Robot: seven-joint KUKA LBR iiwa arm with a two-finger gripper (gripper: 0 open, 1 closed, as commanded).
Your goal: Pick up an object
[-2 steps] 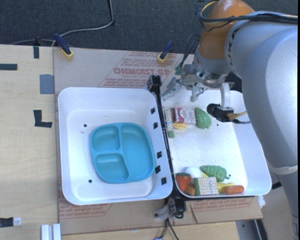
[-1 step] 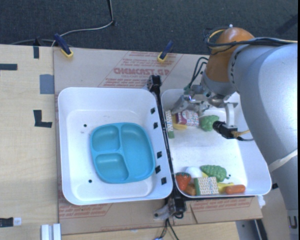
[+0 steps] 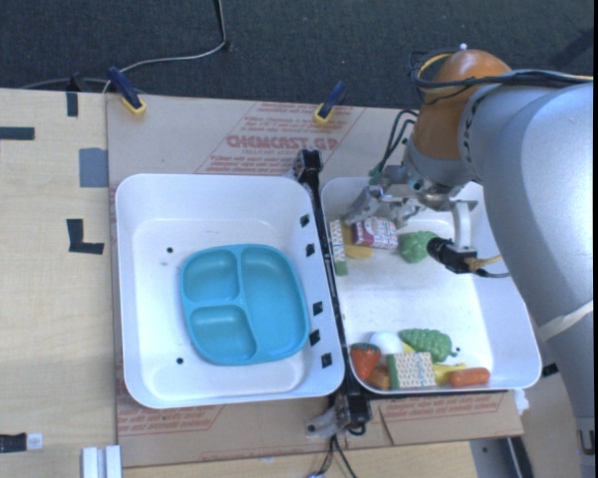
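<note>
Bright, even light from overhead falls on the scene, and the two white bins [image 3: 140, 297] come out nearly washed out, with faint shadows only along their inner walls. The blue tray [image 3: 244, 302] carries a soft sheen, and the grey arm [image 3: 543, 177] a pale highlight along its upper side. The picture is coarse and slightly soft, so small items at the near right blur together, while the far dark floor [image 3: 279, 18] looks grainy
</note>
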